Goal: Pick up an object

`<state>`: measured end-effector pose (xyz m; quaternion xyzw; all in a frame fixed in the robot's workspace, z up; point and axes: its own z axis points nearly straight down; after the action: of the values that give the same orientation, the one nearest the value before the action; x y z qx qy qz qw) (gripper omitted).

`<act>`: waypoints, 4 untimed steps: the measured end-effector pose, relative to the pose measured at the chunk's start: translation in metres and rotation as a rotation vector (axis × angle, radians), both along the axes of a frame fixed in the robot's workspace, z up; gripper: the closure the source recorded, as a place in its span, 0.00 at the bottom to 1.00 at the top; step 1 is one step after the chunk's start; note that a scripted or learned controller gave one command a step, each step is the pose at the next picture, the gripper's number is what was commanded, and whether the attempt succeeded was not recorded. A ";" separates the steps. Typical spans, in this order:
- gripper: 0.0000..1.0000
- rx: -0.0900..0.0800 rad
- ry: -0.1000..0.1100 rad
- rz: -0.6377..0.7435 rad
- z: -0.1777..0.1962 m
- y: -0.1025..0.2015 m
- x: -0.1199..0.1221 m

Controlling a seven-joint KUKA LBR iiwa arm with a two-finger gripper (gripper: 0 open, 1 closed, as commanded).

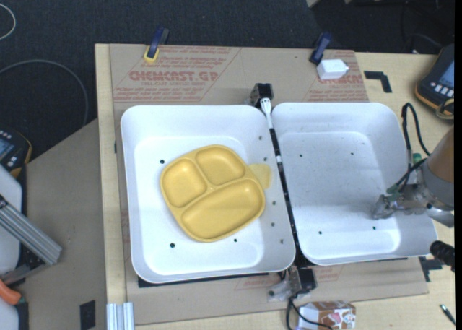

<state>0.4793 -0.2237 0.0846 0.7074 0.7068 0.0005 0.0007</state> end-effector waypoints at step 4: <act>1.00 0.000 0.000 0.000 0.000 0.000 0.000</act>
<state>0.4793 -0.2234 0.0846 0.7072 0.7070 0.0005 0.0009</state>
